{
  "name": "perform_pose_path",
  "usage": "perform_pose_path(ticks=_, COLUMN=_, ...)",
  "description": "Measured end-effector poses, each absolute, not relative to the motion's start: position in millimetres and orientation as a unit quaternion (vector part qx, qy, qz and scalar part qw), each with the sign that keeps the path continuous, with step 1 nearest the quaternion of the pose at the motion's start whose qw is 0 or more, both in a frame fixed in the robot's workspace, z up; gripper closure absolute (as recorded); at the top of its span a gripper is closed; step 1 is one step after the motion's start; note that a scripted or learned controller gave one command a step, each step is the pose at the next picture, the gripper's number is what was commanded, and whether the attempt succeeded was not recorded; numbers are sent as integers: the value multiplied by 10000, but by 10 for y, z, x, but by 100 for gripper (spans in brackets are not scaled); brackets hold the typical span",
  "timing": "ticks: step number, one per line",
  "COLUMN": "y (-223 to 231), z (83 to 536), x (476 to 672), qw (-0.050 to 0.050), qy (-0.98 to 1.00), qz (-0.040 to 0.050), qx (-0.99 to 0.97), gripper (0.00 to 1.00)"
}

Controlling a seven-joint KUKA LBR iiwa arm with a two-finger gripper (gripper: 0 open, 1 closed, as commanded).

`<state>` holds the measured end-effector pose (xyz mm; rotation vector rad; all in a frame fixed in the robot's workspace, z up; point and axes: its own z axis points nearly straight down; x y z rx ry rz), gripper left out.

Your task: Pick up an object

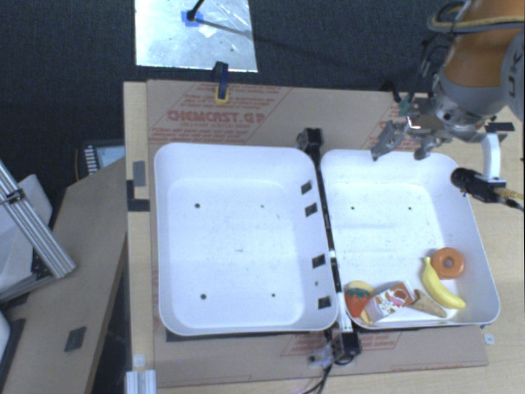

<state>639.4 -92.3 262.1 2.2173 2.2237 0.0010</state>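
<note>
Along the near edge of the right bin point(385, 220) lie several small items: an orange doughnut-shaped ring point(448, 262), a yellow banana point(440, 286), a red-and-orange round fruit point(358, 296), a white-and-red packet point(389, 300) and a small brown piece point(428, 305). My gripper point(404, 145) hangs over the bin's far rim, well apart from them. Its two fingers are spread open with nothing between them.
The left bin point(238, 236) lies beside the right one, joined by a black clip strip point(321, 220). Both rest on a cardboard sheet point(246, 109). A shiny metal plate point(195, 23) lies beyond the bench, and aluminium framing point(29, 228) stands at far left.
</note>
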Motion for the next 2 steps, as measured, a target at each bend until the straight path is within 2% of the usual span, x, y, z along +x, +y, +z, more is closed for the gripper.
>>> perform_pose_path(ticks=1, y=-387, z=3303, x=6260, qw=26, qy=7108, qz=38, qx=7034, gripper=0)
perform_pose_path(ticks=2, y=-1408, z=3430, x=5442, qw=22, qy=7034, qz=-9, qx=7108, gripper=0)
